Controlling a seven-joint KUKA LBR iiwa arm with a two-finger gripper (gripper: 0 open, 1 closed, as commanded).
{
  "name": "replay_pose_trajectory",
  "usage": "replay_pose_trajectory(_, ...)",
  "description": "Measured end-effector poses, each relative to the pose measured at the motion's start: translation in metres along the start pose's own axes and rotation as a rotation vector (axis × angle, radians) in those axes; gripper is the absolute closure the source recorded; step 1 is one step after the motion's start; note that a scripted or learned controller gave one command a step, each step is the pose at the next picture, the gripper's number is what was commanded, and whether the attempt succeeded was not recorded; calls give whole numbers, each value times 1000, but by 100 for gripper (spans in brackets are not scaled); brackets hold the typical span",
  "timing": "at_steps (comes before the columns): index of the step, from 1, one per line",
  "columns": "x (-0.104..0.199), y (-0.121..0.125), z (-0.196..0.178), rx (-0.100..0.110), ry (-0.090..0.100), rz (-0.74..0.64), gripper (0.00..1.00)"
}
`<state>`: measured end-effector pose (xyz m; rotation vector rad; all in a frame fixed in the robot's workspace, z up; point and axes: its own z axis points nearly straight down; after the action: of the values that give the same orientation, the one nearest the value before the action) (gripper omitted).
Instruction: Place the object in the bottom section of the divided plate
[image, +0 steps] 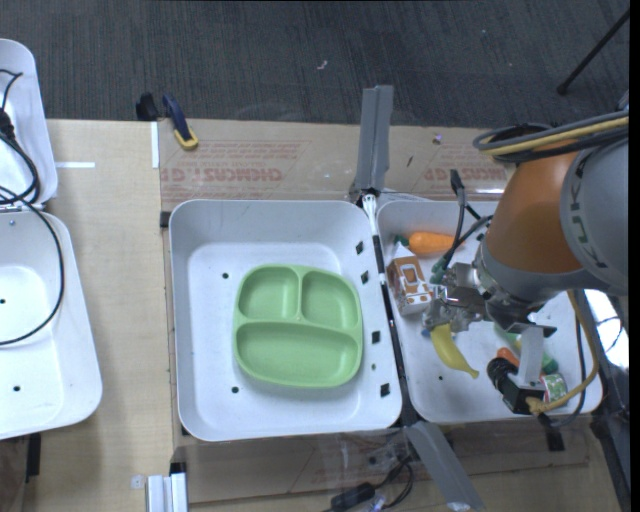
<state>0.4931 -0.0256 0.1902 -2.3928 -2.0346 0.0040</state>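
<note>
Green plate (297, 326) waits in the left bin (190, 300); jaws (446, 312), grip unreadable, hang over the banana (452, 350), likely to pick it.

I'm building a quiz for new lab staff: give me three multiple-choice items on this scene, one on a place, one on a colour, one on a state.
1. Which bin holds the plate? A. left bin B. right bin C. neither
2. What colour is the plate? A. white B. green C. orange
3. What lies in the plate's sections? A. a banana B. a carrot C. nothing

Answers: 1 A, it sits in the left bin. 2 B, it is pale green. 3 C, all three sections are bare; the banana and carrot lie in the right bin, where the gripper is.
</note>
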Motion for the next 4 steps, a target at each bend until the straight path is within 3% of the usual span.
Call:
replay_pose_trajectory(1,71,-27,0,2,-1,-102,100)
replay_pose_trajectory(2,127,-36,-36,0,-1,-302,100)
replay_pose_trajectory(3,127,-36,-36,0,-1,-302,0)
replay_pose_trajectory(4,126,-35,-44,4,-4,-302,100)
